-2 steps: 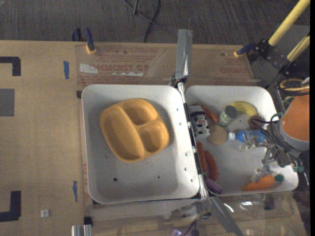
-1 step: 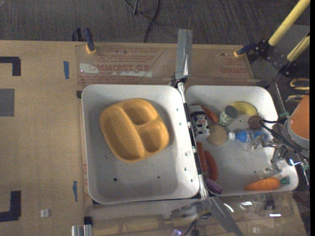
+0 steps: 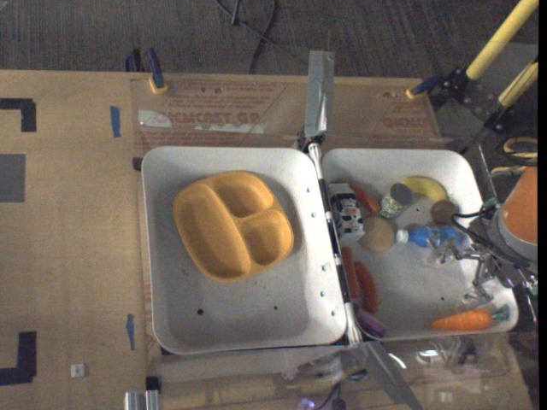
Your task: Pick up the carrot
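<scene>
The end effector (image 3: 480, 273) shows at the right rim of the right bin (image 3: 402, 159), a dark tangle of thin metal parts and cables hanging below the arm's orange band (image 3: 523, 205), which is cut off by the frame edge. Whether it stands wide or narrow cannot be told; the parts are too small and blurred. It hangs above the bin floor near the right wall, with nothing seen held in it.

The carrot (image 3: 463, 319) lies on its side in the near right corner of that bin, just below the end effector and apart from it, its green end toward the right wall.

Further left in the same bin are a clear plastic bottle with a blue cap (image 3: 425, 237), a brown round item (image 3: 443, 212), a banana (image 3: 425, 186), a small greenish can (image 3: 395, 202), a tan potato-like lump (image 3: 377, 234), a small white carton with dark print (image 3: 346, 212) that cannot be read, red sausage-like pieces (image 3: 367, 285) by the divider, and a purple item (image 3: 373, 323) partly hidden at the near rim.

The left bin (image 3: 162, 254) holds a yellow divided tray (image 3: 233, 225) with three compartments.

Both bins sit on the table (image 3: 68, 254). A cardboard sheet (image 3: 214, 109) behind them carries faint reddish lettering, too washed out to read.
</scene>
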`<state>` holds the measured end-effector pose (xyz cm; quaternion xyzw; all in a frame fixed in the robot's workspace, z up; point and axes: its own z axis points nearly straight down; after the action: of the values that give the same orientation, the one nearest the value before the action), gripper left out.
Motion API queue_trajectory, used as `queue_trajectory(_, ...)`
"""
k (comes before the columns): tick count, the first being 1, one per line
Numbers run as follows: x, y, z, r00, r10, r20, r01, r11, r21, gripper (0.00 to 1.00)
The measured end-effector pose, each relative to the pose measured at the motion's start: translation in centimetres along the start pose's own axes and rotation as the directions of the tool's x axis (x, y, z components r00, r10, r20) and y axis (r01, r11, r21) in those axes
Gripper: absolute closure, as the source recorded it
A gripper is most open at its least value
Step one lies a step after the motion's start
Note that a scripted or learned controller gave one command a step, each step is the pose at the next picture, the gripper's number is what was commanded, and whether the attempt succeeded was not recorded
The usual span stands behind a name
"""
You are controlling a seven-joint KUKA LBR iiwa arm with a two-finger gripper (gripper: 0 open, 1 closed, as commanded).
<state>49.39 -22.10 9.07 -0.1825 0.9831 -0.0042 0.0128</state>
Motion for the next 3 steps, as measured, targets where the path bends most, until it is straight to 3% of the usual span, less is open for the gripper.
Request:
queue_trajectory(1, -4.0, -1.0, 0.3, 0.974, 0.225, -0.016, -0.225, 0.974, -0.006, 0.00)
queue_trajectory(2, -0.3, 0.0, -0.1, 0.993, 0.121, 0.006, -0.121, 0.993, 0.001, 0.00)
queue_trajectory(3, -0.2, -0.1, 0.0, 0.987, -0.160, 0.000, 0.160, 0.987, 0.001, 0.00)
